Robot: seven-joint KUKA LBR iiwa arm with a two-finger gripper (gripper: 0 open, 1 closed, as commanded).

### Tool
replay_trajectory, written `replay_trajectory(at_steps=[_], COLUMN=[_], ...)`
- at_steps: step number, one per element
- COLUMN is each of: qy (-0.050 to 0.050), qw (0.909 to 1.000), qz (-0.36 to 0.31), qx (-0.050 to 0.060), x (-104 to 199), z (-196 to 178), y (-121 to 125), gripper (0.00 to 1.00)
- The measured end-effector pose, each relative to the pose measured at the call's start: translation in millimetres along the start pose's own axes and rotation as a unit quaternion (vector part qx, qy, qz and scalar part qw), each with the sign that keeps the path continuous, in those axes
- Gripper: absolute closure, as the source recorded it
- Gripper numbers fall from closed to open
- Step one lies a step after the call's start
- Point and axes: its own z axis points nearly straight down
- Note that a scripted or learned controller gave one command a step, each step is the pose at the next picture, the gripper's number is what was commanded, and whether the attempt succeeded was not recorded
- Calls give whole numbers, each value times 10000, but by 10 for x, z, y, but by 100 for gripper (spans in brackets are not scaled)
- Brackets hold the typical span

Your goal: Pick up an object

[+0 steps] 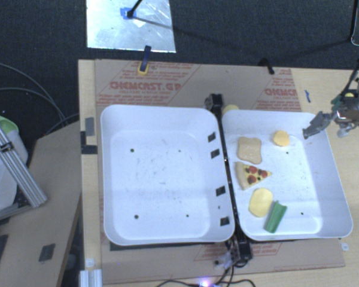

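The gripper (323, 124) is hovering at the right bin's (323, 178) upper right rim, and I cannot tell whether its jaws are apart or together. Inside that bin, the green stick (275, 217) is lying near the front, long axis tilting from lower left to upper right, touching the yellow piece (260, 201). The pizza slice (252, 175) is sitting just above them.

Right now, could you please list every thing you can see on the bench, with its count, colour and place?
White bins: 2, white, side by side on the bench.
Toast slice: 1, tan, right bin, upper middle.
Round yellow piece: 1, yellow, right bin, right of the toast.
Pizza slice: 1, yellow with red dots, right bin, below the toast.
Yellow oval piece: 1, yellow, right bin, lower part.
Green stick: 1, green, touching the oval piece.
Gripper: 1, grey, over the right bin's upper right rim.
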Motion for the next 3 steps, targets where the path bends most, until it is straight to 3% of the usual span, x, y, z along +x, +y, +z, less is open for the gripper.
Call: replay_trajectory(at_steps=[1,2,3], qy=[36,25,-2], qw=[10000,10000,10000], qz=[21,-28,0], qx=[85,27,-24], x=[238,948,892], z=[1062,1819,1666], y=[-1003,-948,-921], gripper=[0,0,100])
